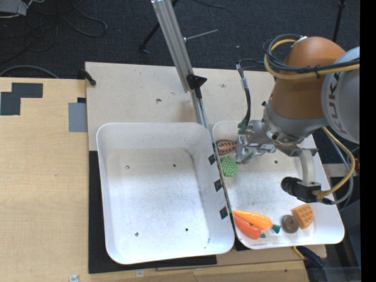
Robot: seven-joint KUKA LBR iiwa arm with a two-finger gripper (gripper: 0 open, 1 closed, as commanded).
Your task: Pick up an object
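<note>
Metal two-finger gripper point(245, 151) hangs low at the right white plastic bin's point(329, 235) 10 o'clock corner, just above a green bumpy ball point(229, 167) at its 7 o'clock; can't tell its state. Orange plastic carrot point(252, 219) lies at bin's 7 o'clock.

grey arm with orange band point(302, 78) reaches in from right; gripper point(242, 151) lowered, fingers perhaps parted.

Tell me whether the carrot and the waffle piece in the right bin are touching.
Apart. The camera view shows the carrot and the waffle piece separated by bare white bin floor, with a small dark round object lying between them.
</note>
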